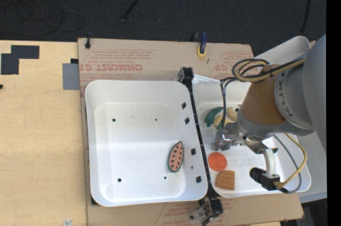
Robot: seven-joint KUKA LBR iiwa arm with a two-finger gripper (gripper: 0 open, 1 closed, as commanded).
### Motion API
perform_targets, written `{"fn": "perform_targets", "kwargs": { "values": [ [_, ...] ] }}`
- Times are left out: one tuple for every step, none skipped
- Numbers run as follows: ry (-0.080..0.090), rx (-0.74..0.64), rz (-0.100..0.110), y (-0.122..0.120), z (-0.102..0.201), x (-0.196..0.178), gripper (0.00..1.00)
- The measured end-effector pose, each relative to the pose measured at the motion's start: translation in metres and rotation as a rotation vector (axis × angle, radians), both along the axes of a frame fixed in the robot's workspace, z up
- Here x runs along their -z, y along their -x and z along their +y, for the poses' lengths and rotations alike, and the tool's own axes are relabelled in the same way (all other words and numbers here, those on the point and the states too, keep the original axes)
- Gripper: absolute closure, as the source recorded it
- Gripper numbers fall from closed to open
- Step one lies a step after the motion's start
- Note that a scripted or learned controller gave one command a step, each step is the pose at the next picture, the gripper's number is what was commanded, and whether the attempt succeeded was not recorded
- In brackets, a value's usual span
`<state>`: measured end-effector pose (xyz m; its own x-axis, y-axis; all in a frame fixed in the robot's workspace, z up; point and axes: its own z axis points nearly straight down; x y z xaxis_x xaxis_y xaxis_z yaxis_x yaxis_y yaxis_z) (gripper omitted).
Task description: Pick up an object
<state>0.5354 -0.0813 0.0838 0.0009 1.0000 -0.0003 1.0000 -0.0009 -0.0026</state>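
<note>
1. One fixed cam above the bench (pixel 37 129), looking down at a slant; far edge of the scene sits at the top of the frame.
2. Mid range: both white bins fit in full, the left bin (pixel 98 113) near centre, the right bin (pixel 298 185) toward the right side.
3. The arm (pixel 277 97) enters from the right and bulks large (it's nearer the lens than the bins).
4. Dark floor w/ cables (pixel 48 14) fills the top strip beyond the bench.
</note>
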Motion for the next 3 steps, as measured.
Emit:
{"fn": "perform_targets", "kwargs": {
  "values": [
    [0.002,0.001,-0.005,-0.030,-0.044,-0.044,1.00],
    [0.004,-0.002,-0.017,-0.070,-0.054,-0.172,1.00],
    [0.004,-0.003,-0.016,-0.088,-0.064,-0.292,1.00]
  ]
}}
